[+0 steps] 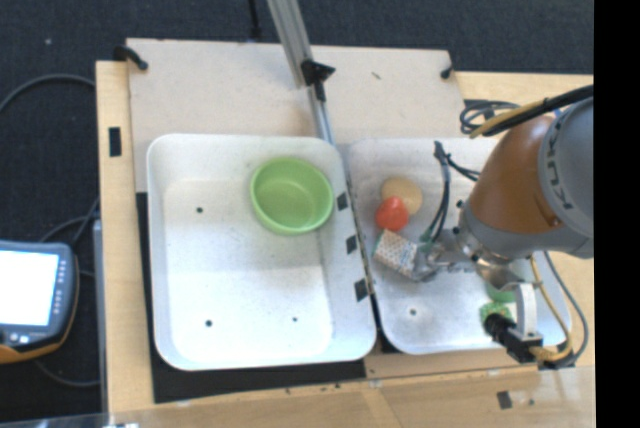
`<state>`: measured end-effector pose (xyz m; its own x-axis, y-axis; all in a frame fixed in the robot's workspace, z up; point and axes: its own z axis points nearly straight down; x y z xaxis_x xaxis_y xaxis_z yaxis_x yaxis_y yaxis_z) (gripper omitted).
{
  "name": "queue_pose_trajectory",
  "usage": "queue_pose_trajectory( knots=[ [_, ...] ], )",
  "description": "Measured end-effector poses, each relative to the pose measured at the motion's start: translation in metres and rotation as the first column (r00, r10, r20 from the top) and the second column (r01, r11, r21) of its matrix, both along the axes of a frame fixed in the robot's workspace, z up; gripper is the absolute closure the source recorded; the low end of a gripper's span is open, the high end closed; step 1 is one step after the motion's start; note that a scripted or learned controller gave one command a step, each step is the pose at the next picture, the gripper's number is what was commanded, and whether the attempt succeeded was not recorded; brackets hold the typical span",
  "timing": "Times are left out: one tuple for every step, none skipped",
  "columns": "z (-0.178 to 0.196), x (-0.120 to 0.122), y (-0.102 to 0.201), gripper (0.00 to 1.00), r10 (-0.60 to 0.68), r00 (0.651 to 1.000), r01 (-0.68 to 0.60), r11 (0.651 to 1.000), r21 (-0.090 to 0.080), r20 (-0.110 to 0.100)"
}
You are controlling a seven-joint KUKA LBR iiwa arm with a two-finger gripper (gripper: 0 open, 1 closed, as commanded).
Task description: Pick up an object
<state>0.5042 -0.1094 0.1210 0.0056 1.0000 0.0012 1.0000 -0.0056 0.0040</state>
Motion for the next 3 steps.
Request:
queue_pose_trajectory(
  knots=[
    [0.052, 0.0, -0.012, 1.0, 0.001, 1.0, -0.001, 1.0, -0.003, 0.003],
    [0.112, -0.005, -0.018, 1.0, 0.008, 1.0, -0.008, 1.0, -0.004, 0.005],
    [0.143, -0.003, -0.019, 1.0, 0.009, 1.0, -0.009, 1.0, -0.003, 0.002]
  ],
)
